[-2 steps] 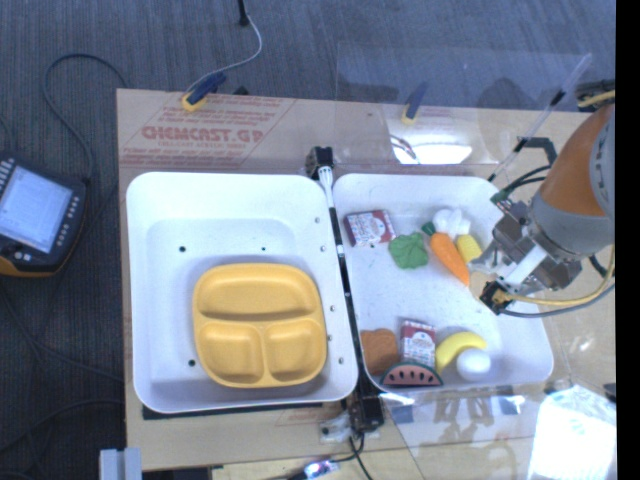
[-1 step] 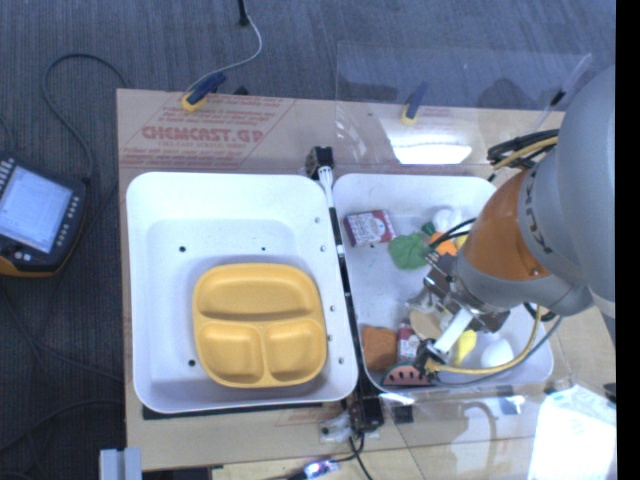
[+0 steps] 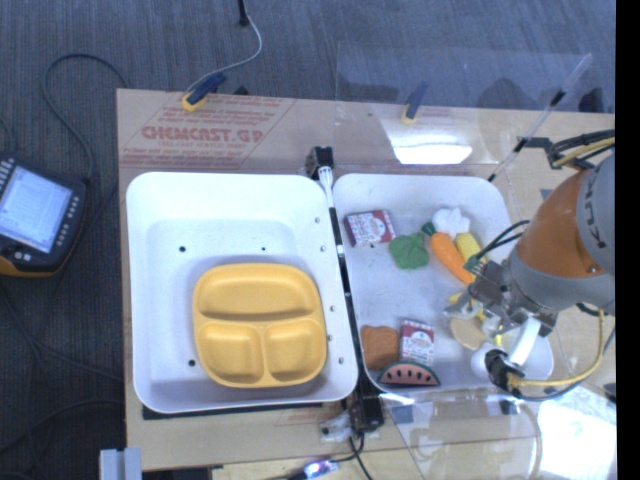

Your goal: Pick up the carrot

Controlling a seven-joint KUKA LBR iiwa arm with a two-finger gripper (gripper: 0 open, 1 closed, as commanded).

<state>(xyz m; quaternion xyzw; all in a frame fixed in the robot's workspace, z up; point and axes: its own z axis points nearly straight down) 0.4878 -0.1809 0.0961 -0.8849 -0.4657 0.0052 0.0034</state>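
Note:
The carrot (image 3: pixel 449 256) is orange with a small green top and lies slanted in the upper right part of the right bin (image 3: pixel 400 193). A yellow piece (image 3: pixel 468 245) lies against its right side and a green leafy piece (image 3: pixel 407 252) sits to its left. My gripper (image 3: pixel 479 299) hangs low over the bin just below and to the right of the carrot's lower tip. The grey wrist and orange band (image 3: pixel 560 233) rise behind it. Nothing is visibly held.
The right bin also holds a red box (image 3: pixel 369 227), a white piece (image 3: pixel 450 218), a tan disc (image 3: pixel 462 330), a second red box (image 3: pixel 417 342), a brown round piece (image 3: pixel 378 345) and a watermelon slice (image 3: pixel 408 375). A yellow divided plate (image 3: pixel 260 323) lies in the left bin (image 3: pixel 150 268).

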